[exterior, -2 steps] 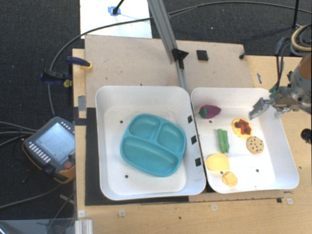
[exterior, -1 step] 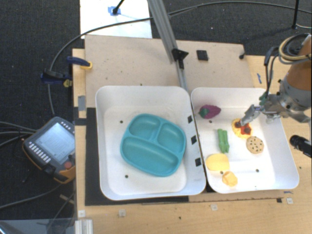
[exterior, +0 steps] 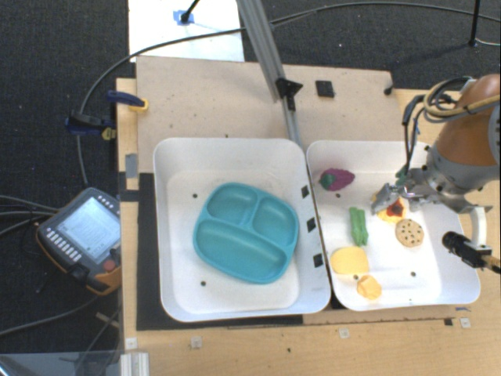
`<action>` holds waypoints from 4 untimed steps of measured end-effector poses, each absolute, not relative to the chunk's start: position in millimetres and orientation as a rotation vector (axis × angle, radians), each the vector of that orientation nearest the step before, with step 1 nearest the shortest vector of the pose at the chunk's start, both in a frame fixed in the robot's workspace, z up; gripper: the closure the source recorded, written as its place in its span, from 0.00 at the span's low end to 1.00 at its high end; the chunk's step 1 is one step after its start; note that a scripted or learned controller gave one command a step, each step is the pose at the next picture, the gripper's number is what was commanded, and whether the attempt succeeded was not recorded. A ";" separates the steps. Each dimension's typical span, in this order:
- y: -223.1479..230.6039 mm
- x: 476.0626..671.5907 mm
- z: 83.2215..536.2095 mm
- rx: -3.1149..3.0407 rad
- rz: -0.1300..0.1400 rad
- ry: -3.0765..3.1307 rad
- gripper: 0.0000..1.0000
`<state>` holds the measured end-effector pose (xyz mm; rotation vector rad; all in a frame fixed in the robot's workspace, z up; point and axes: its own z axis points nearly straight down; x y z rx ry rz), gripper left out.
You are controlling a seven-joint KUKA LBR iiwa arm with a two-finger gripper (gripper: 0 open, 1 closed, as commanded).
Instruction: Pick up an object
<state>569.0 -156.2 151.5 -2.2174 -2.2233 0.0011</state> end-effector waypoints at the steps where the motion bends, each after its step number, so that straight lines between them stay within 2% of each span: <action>1: -166.0 571.9 102.0 -2.220 0.001 -2.222 0.00; 2: -165.7 573.3 115.2 -2.223 -0.003 -2.226 1.00; 4: -172.2 586.8 232.1 -2.220 -0.007 -2.233 1.00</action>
